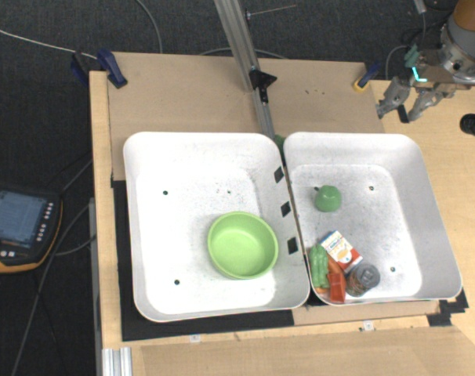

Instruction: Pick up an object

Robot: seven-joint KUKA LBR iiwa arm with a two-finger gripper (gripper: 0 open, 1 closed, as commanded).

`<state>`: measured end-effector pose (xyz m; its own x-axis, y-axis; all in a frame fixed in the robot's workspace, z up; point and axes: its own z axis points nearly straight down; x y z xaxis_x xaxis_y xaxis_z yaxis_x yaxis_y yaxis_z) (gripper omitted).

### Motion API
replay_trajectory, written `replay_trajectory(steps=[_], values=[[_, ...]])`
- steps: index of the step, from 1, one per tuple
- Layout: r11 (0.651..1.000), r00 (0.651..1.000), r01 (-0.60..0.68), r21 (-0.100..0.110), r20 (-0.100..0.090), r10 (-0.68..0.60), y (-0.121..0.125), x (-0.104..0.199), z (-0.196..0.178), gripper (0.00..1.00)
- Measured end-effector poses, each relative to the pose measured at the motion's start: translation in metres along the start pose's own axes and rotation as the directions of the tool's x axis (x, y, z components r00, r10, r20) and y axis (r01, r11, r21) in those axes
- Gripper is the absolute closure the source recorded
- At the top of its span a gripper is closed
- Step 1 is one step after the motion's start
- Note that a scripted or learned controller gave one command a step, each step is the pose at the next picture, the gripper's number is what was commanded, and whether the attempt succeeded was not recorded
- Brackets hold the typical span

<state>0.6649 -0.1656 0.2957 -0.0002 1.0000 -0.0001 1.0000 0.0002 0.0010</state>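
- Tan wooden bench (183, 92) — blue clamps (112, 69) at its back corners
- Slanted aluminium rail (236, 30)
- Orange-edged handheld pendant (18, 225) on the dark carpet (34, 131)

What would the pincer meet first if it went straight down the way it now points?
Probably the bare tan wooden bench top, just beyond the right white plastic bin. The pincer hangs open, though depth is unclear.

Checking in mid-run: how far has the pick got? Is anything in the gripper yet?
Done: nothing visible yet. The green bowl sits in the left bin; the small green object and the cluster of items lie in the right bin.

In hand: the gripper is open with nothing between its fingers, above the bench beyond the right bin.

Left: choosing an object, descending, grasping, lifting.
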Motion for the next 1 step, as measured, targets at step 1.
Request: replay_trajectory(steps=[1], values=[[1.0, 1.0, 0.0, 0.0, 0.0, 0.0, 0.0, 0.0, 0.0001, 0.0]])
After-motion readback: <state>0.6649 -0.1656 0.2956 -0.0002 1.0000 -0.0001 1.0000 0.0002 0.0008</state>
